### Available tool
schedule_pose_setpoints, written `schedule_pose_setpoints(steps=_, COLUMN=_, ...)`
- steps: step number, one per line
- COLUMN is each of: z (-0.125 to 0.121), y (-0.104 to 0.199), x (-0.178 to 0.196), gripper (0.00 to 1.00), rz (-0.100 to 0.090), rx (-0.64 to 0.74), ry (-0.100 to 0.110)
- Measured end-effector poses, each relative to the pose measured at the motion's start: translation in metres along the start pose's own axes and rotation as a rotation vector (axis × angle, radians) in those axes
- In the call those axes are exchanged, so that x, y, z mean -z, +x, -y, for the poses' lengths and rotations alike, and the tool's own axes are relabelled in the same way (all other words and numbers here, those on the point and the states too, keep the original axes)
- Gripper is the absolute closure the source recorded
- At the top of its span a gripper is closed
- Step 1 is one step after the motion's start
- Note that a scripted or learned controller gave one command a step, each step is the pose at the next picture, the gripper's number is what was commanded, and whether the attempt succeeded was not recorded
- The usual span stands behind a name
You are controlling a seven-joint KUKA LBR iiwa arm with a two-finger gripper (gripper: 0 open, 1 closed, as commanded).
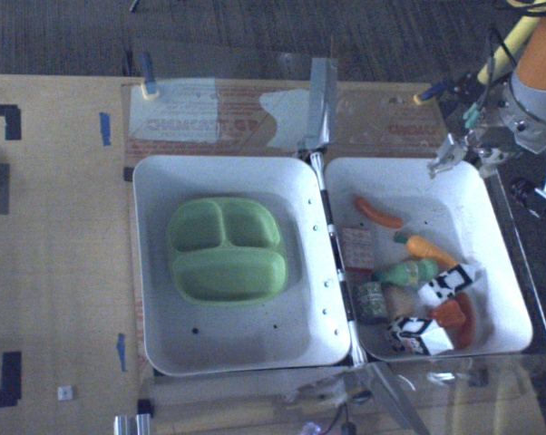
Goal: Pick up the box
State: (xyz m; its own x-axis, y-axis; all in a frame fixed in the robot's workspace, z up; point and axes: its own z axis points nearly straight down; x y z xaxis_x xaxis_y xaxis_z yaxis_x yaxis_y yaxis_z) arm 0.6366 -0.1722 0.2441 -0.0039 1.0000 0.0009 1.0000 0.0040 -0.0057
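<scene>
A green divided tray was seen lying flat near the middle of the left bin. In the right bin, a red-orange sausage-shaped piece was placed toward the far left corner, with an orange carrot and a green bottle nearer the middle, and a small round can by the left wall. Blue tape strips were stuck on the wooden bench beyond the left bin's left edge.
</scene>
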Motion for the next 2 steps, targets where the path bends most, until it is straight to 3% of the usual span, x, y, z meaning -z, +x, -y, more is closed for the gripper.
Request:
schedule_pose_setpoints(steps=1, z=0.007, y=-0.033, x=-0.143, gripper=0.00, rz=-0.006, rx=-0.157, ry=0.004)
schedule_pose_setpoints(steps=2, z=0.052, y=0.012, x=-0.159, gripper=0.00, rz=0.000, rx=-0.141, ry=-0.007)
